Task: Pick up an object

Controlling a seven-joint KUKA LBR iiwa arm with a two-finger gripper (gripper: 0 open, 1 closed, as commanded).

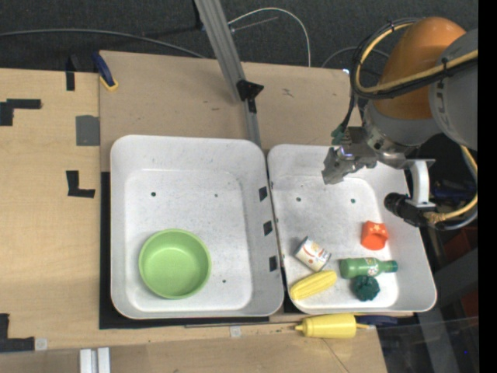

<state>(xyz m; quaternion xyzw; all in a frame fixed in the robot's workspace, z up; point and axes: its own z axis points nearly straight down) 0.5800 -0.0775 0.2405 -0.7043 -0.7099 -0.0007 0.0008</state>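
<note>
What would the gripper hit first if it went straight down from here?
Probably bare floor of the right bin near its far edge; the gripper hangs over it, apart from the toys nearer the camera. Depth is unclear.

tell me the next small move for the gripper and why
Probably move toward the near end of the right bin. The gripper hangs over bare floor at the far end, while the can, orange piece, green bottle and corn lie nearer.

You'll find the candidates clustered at the lower right of the frame: an orange block (374,235), a small white can (313,254) on its side, a green bottle (367,268) lying flat, a yellow corn cob (313,285), and a dark green lump (364,287).
</note>
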